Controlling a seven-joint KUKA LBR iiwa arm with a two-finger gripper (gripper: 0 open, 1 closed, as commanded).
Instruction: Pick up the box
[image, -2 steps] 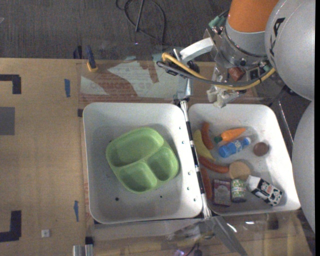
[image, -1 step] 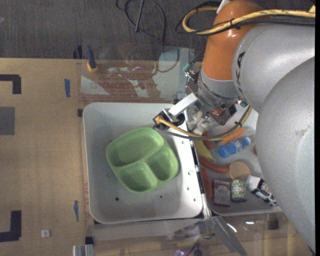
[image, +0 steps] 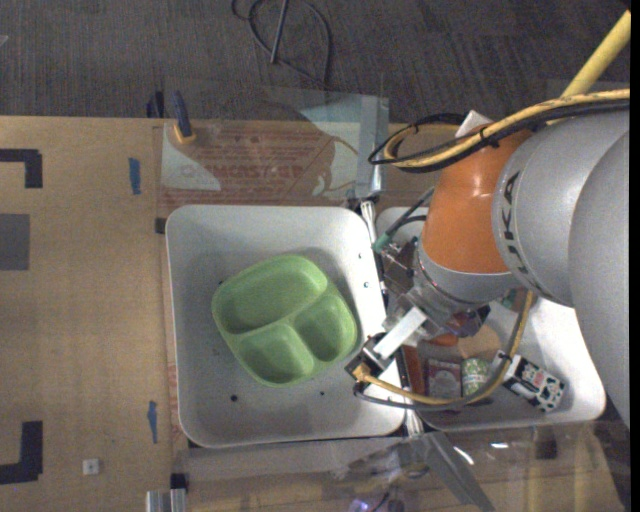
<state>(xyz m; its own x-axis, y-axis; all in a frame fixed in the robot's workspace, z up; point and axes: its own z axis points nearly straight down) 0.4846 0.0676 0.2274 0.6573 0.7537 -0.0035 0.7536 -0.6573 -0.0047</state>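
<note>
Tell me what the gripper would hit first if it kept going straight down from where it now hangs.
Probably the clutter in the right bin: the gripper hangs over a dark reddish box beside a green-topped item. The arm hides the exact line, and depth is unclear from this slant.

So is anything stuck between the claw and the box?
Nothing I can see. The arm hangs right over the box in the right bin. A small greenish thing lies close beside the box, and the green plate sits apart in the left bin.
</note>
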